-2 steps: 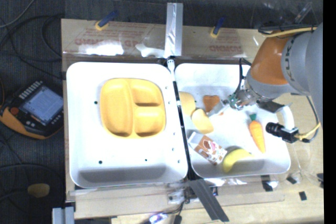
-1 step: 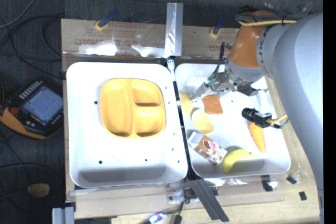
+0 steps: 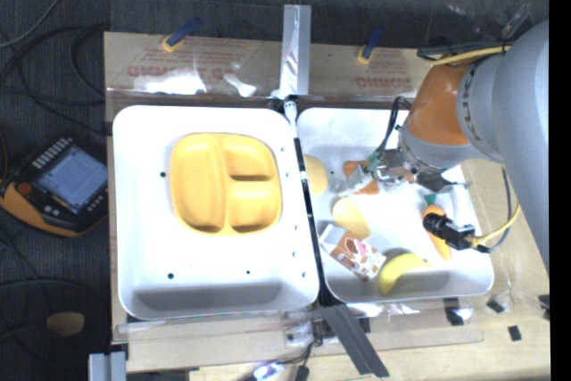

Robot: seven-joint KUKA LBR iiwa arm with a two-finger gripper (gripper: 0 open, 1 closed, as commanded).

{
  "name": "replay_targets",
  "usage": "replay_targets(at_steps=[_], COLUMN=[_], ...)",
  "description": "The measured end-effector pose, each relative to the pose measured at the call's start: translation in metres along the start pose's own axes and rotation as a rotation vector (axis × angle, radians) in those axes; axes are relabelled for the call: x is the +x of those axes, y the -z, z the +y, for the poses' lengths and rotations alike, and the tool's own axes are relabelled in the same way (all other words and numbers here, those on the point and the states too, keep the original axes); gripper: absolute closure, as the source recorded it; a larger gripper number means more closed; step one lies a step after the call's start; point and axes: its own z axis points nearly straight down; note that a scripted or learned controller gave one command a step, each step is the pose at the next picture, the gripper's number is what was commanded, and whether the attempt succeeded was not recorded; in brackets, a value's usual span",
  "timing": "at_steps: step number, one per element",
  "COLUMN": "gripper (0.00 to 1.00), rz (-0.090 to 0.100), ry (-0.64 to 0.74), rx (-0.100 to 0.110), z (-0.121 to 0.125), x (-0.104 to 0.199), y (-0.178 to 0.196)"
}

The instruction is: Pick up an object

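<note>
The right bin [image 3: 397, 214] holds several small things. A pale yellow wedge [image 3: 351, 216] lies near its middle and a yellow round piece [image 3: 314, 175] rests against its left wall. A red and white packet [image 3: 355, 253] and a yellow lemon-like object [image 3: 399, 271] lie at the front. An orange carrot-like piece [image 3: 436, 227] lies at the right. My gripper [image 3: 379, 172] reaches down into the back of this bin, right beside a small orange item [image 3: 356, 167]. The wrist hides how the gripper stands.
The left bin [image 3: 214, 272] holds a yellow divided plate [image 3: 225, 183]. A metal divider [image 3: 303, 192] separates the bins. A control pendant [image 3: 58, 185] and cables lie on the floor at the left. My arm [image 3: 500, 103] covers the right bin's back right corner.
</note>
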Motion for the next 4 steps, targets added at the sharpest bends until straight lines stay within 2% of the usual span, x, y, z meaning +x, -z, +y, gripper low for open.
replay_targets(at_steps=[1,2,3,4], gripper=[1.0,0.0,1.0,0.0], rz=[0.0,0.0,0.001,0.001], ry=[0.001,0.001,0.003,0.003], rx=[-0.003,-0.003,-0.001,-0.001], z=[0.0014,0.0013,0.0015,0.0015], x=[0.0004,0.0004,0.0013,0.0013], y=[0.0101,0.01,0.0184,0.0183])
